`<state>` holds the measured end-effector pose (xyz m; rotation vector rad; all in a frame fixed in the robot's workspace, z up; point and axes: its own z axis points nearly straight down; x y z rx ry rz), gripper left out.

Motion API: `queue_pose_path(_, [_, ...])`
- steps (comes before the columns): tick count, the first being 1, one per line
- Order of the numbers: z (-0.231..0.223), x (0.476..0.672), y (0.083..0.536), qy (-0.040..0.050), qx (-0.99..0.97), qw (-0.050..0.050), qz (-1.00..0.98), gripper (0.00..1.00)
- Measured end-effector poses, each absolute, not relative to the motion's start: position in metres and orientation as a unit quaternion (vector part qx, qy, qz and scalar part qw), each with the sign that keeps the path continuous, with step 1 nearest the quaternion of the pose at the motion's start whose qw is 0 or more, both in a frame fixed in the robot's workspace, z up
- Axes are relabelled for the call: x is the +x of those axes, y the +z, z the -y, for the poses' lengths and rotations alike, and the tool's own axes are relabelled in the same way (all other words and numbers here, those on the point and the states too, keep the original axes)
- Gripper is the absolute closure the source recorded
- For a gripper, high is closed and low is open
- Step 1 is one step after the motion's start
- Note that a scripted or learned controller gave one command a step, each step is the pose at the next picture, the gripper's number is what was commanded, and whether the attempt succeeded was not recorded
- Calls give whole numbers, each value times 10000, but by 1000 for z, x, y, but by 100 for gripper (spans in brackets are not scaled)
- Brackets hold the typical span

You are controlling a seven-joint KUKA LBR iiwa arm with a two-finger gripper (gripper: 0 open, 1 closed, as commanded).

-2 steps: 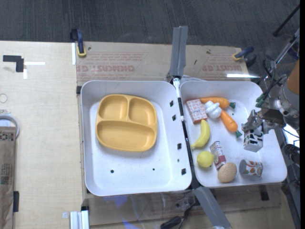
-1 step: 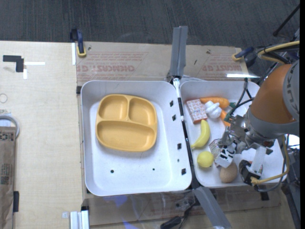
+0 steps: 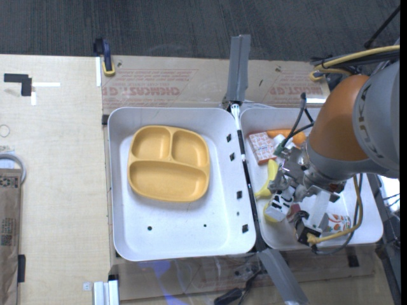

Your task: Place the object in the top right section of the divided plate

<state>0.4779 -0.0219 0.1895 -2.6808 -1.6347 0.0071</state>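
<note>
Pincer (image 3: 287,199) low in right bin (image 3: 369,234), among clutter near its left wall; we cannot tell its state. Divided plate (image 3: 169,162) sits in left bin (image 3: 184,234), toward its far-left corner.

The left bin (image 3: 127,234) lies open from above; the yellow divided plate (image 3: 169,162) fills its 11 o'clock part, all sections bare. At 3 o'clock the bins' touching rims (image 3: 245,170) form a low ridge. The right bin (image 3: 375,230) is crowded by the arm (image 3: 356,126) and packets (image 3: 259,146).
</note>
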Motion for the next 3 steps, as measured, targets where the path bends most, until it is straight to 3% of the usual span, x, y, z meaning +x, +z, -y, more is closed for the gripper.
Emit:
queue_pose_path(1, [-54, 477, 189, 28, -8540, 8, 5202, 100])
queue_pose_path(2, [-70, 532, 189, 44, -9413, -3, 3375, 100])
queue_pose_path(3, [-126, 476, 153, 45, -9720, -1, 2351, 100])
